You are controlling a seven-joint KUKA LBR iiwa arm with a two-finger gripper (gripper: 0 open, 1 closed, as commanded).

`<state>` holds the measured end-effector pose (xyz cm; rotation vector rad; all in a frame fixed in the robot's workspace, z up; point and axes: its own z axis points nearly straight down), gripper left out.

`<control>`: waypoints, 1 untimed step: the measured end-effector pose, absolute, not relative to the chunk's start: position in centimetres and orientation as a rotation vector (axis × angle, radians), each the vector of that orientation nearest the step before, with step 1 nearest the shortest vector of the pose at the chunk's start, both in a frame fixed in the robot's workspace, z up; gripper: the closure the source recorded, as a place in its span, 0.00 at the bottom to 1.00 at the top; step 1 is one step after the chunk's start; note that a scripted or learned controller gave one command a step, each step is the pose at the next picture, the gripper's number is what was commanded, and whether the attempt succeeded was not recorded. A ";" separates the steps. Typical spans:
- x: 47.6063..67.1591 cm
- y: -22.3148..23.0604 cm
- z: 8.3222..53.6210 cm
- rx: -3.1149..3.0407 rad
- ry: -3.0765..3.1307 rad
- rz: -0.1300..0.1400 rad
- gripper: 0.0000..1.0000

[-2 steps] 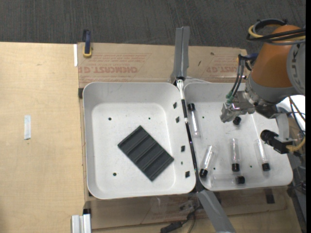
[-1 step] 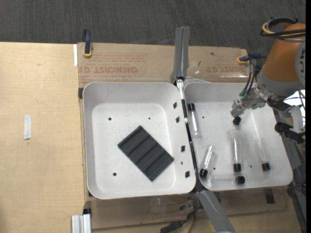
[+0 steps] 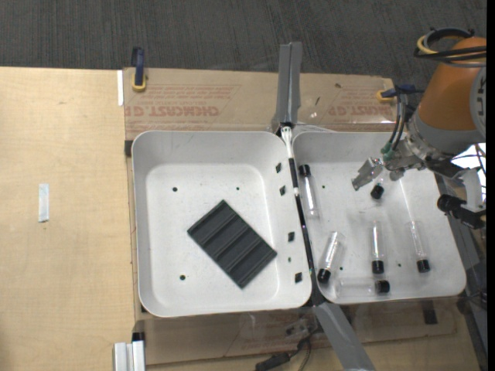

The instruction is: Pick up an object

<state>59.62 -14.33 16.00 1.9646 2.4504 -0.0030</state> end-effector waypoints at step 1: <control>57.2 -21.2 9.0 2.058 2.384 0.003 0.00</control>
